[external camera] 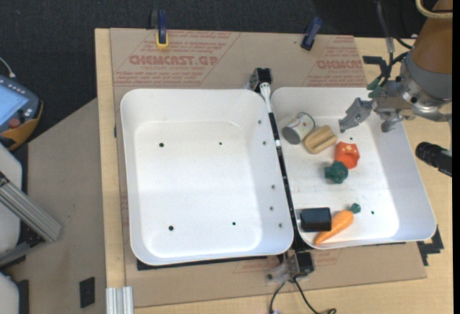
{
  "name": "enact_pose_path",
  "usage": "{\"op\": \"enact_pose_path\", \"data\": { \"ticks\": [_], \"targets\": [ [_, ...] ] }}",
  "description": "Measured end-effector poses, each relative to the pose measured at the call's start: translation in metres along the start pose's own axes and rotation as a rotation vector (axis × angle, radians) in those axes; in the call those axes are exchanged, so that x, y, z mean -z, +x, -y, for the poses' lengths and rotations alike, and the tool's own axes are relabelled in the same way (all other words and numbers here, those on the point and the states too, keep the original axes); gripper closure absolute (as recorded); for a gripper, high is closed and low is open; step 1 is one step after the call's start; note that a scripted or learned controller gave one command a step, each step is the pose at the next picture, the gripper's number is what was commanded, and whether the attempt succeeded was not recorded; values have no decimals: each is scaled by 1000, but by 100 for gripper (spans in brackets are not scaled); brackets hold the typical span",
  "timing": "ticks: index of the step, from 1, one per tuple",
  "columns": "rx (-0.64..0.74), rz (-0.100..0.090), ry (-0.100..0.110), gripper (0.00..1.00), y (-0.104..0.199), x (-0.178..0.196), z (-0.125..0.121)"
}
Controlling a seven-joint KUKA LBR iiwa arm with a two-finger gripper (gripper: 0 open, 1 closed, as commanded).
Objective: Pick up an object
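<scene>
Cable (pixel 291 296): trails off the near edge of the bench; its end is cut off by the frame.
Black block (pixel 315 218): near corner of the right bin (pixel 413 183), touching the carrot (pixel 335 227), which lies just beside it with green top pointing far-right.
Green lump (pixel 336 173): mid-bin, shape hard to make out; touching the red-orange piece (pixel 347 154) just beyond it.
Tan bread-like piece (pixel 320 139): left of the red-orange piece, against a grey cup-like item (pixel 295 129) lying on its side; cup detail is small and unclear.
Left bin (pixel 198 172): dark dots on its floor.
Gripper (pixel 371 116): over the far part of the right bin, above the red-orange piece, apart from it. Fingers spread, nothing between them, touching nothing.
Arm (pixel 435 54): cut off by the right edge.
Clamps (pixel 161 26): two at the far bench edge.
</scene>
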State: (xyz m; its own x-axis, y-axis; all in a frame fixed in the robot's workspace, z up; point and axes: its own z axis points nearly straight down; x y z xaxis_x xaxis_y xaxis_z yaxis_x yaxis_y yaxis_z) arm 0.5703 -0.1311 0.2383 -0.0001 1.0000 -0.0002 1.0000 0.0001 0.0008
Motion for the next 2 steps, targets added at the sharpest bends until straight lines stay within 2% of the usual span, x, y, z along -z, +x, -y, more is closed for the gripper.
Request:
{"op": "enact_pose_path", "data": {
  "ticks": [1,2],
  "targets": [
    [-4,-5,20,0,-6,-142,71],
    [1,3,-8,0,-16,-55,46]
  ]
}}
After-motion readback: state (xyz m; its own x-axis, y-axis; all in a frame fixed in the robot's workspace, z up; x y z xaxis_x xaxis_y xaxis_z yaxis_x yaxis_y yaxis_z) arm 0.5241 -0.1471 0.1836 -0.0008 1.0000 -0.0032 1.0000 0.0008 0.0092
